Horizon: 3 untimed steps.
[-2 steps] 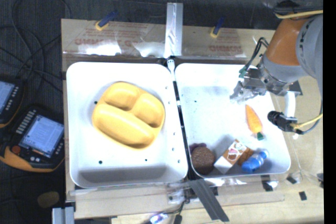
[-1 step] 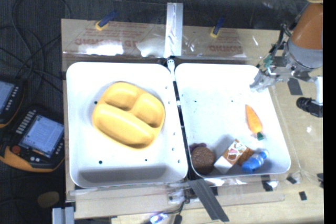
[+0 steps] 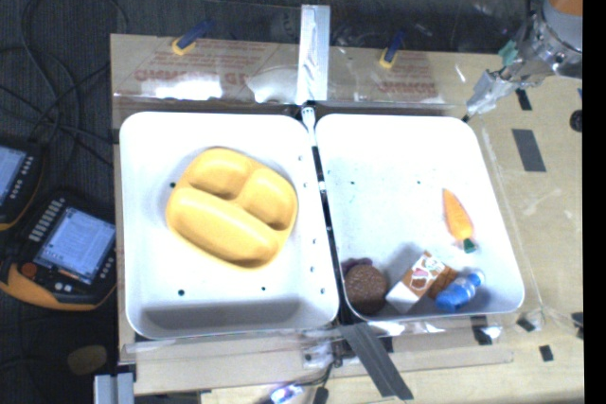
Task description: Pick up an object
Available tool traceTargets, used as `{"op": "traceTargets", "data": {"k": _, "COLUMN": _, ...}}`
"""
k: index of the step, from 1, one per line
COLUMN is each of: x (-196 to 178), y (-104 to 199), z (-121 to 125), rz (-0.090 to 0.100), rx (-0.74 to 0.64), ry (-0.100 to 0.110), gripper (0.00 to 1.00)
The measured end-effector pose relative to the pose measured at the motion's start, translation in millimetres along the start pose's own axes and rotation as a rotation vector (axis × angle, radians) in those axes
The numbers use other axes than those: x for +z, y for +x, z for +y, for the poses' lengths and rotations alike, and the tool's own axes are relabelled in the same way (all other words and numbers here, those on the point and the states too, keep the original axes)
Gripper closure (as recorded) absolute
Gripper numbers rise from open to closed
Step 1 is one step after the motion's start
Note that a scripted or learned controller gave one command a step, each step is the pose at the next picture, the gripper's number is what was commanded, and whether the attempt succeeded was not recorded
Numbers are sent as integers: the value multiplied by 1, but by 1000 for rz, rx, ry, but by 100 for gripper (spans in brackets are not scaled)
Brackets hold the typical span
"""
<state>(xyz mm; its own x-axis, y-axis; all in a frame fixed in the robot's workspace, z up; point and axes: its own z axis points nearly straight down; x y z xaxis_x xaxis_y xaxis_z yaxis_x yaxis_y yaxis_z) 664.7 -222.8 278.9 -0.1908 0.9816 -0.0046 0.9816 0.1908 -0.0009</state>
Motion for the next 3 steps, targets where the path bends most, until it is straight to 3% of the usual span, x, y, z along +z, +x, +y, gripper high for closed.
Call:
{"op": "traceTargets", "data": {"k": 1, "x": 92, "y": 8, "z": -40, "rz": 2, "rx": 76, "ry": 3, "gripper": 0}}
{"op": "traceTargets", "data": {"k": 3, "x": 188, "y": 15, "z": -76, "rz": -2, "rx": -252, "ry": -12, "gripper": 0}}
